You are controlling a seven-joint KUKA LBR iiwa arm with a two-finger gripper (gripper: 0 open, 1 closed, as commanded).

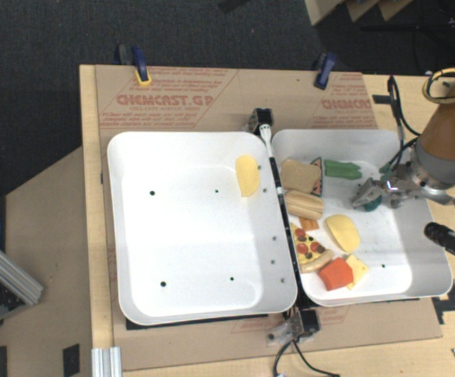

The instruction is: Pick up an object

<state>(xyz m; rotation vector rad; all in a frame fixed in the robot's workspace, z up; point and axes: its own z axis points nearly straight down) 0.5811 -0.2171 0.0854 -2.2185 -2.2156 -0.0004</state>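
My gripper (pixel 365 195) is low in the right bin (pixel 416 285), near its right-hand side, with the orange-banded wrist (pixel 447 136) above it. A small teal object (pixel 372 203) lies right at the gripper's tip, partly hidden by it. A green object (pixel 342 169) lies just left of it, toward the back. Further left are a slice of toast (pixel 300 176), a bun (pixel 304 205) and a pizza slice (pixel 310 248). Nearer the front lie a yellow oval piece (pixel 343 232), a red block (pixel 335 274) and a yellow wedge (pixel 358 268).
The left bin (pixel 133 210) holds one yellow oblong piece (pixel 247 176) near its back right corner. A black divider rim (pixel 280 218) separates the bins. Clamps (pixel 140 64) (pixel 324 69) hold the cardboard base at the back. A black arm part (pixel 449 238) overhangs the right bin's right edge.
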